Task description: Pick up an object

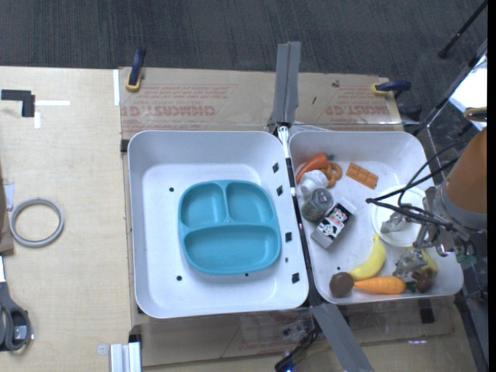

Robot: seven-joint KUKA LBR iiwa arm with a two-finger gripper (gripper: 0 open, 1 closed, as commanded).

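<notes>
Claw (411, 263) low in the right bin (403, 147) — by the carrot (380, 285).

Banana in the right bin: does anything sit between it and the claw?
Nothing visible does. The claw is at the right bin's lower right, just right of the banana, with bare bin floor between them. A carrot lies below the banana and a black-and-white box up-left of it, both off that line.

Two white bins (139, 231), side by side. One blue divided plate (230, 227). Two carrots (379, 285). One banana (372, 260). One pretzel (333, 173). One orange cracker (362, 175). One black-and-white carton (332, 225). One brown ball (341, 284). One tape roll (35, 221). One pair of scissors (12, 324). Two clamps (137, 68).
</notes>
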